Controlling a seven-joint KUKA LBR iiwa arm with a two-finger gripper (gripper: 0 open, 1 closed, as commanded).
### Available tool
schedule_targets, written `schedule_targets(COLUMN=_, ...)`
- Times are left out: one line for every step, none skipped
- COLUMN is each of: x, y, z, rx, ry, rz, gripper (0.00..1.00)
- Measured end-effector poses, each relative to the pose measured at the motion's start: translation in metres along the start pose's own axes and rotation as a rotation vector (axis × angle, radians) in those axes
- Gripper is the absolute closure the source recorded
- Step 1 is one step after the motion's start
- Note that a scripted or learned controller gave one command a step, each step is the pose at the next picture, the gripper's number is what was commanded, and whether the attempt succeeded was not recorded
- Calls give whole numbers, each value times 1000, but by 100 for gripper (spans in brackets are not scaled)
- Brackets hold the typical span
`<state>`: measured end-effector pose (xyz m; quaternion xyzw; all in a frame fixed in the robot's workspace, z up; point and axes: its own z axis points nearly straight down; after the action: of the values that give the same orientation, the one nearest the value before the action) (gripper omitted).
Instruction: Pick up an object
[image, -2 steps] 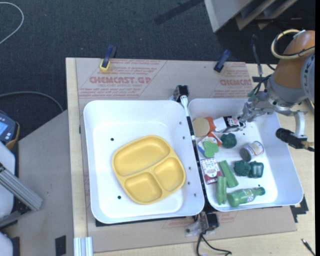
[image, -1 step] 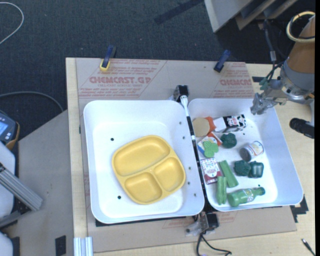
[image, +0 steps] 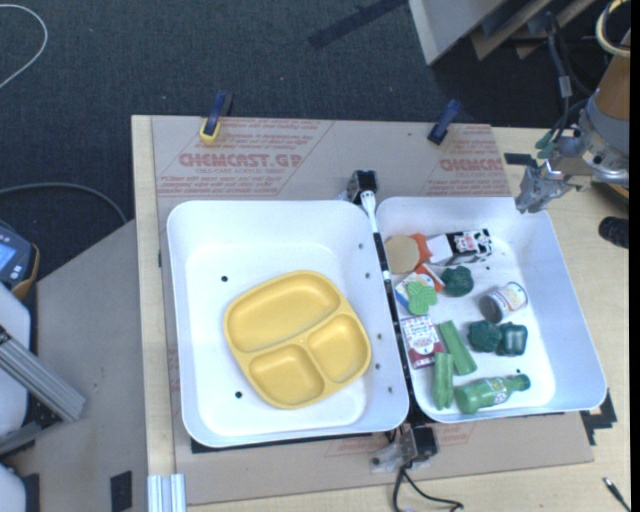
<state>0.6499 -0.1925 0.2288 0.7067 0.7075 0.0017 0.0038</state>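
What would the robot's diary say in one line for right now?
gripper: above right bin's far corner | holding: nothing seen | yellow tray: left bin | green bottle: right bin, untouched

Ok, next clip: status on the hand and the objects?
Hand up at right bin's far corner, nothing seen in it. Toy foods piled in right bin. Yellow tray alone in left bin.

**Even overhead light, soft focus**

Bright, diffuse light falls from above. The white bins (image: 200, 240) are near overexposed, with faint shadows along their inner walls. The yellow tray (image: 297, 338) casts a soft shadow. The counter (image: 300, 160) is evenly lit; the dark floor is dim. Detail is slightly soft and grainy throughout.
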Motion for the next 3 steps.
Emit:
schedule_targets(x=55, y=-8, z=-9, rx=8, ry=4, rz=-4, gripper=100)
schedule_targets(x=106, y=-13, z=-9, rx=10, ry=5, rz=-4, gripper=100)
schedule_targets(x=116, y=-1, z=2, rx=6, ry=2, rz=-1, gripper=100)
